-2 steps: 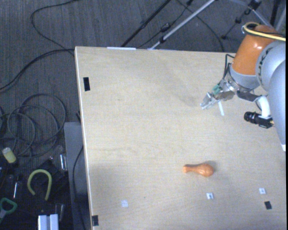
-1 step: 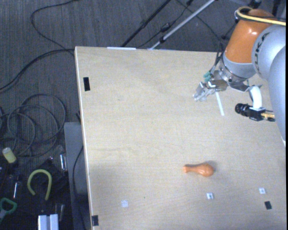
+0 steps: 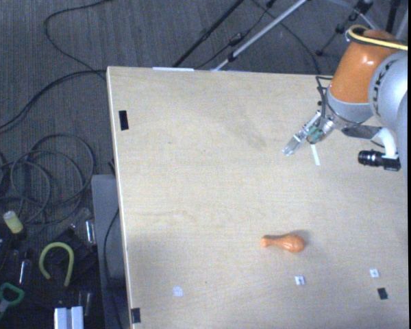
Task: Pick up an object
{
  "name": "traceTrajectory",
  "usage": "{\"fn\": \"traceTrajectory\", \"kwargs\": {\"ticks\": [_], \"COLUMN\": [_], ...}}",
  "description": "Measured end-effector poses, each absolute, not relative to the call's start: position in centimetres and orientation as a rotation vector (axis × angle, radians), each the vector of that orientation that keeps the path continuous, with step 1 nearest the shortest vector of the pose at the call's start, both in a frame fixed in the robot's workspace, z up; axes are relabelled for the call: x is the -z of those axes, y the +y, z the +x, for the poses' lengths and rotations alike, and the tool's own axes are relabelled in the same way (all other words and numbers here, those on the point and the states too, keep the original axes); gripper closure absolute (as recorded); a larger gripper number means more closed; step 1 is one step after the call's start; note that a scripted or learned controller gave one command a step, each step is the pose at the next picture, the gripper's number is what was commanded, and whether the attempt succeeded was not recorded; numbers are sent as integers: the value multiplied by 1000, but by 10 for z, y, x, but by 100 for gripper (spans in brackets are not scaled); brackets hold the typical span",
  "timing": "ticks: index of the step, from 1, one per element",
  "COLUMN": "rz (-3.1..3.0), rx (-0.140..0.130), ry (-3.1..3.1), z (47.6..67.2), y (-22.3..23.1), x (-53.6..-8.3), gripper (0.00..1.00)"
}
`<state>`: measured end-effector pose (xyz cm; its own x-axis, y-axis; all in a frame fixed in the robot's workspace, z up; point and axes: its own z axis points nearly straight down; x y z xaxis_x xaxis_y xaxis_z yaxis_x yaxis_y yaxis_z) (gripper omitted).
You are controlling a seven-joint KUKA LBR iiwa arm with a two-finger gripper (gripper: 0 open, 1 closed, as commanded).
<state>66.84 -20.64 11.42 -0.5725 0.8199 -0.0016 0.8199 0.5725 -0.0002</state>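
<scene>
**Fingers parted over bare board, orange thing well off**

Fingers (image 3: 290, 147) are standing a little apart, two thin pale prongs angling out from the gripper (image 3: 303, 149), one pointing left and down, the other shorter and pointing more straight down. Nothing is sitting between them. They are hanging over the upper right part of the bench (image 3: 192, 170), which is showing as a plain tan board.

Behind the gripper, the arm (image 3: 370, 81) is reaching in from the right, its orange band bulging above the grey wrist, with a small black knob sticking out low on that side.

Down the board, nearer the front edge and somewhat left of the gripper, the orange object (image 3: 285, 242) is lying on its side. It is looking like a small pear or club, the fat end to the right and the thin neck pointing left. It is lying well apart from the gripper, with open board all round it.

A few small square markers (image 3: 299, 280) are dotting the board near the front. Off the bench to the left, cables (image 3: 41, 177) are looping across the dark floor.
</scene>
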Motion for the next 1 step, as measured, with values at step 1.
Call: {"fn": "traceTrajectory", "kwargs": {"ticks": [1], "rz": [1659], "rx": [-2], "ry": [2666], "z": [669], "y": [-177], "x": [-176], "gripper": [100]}}
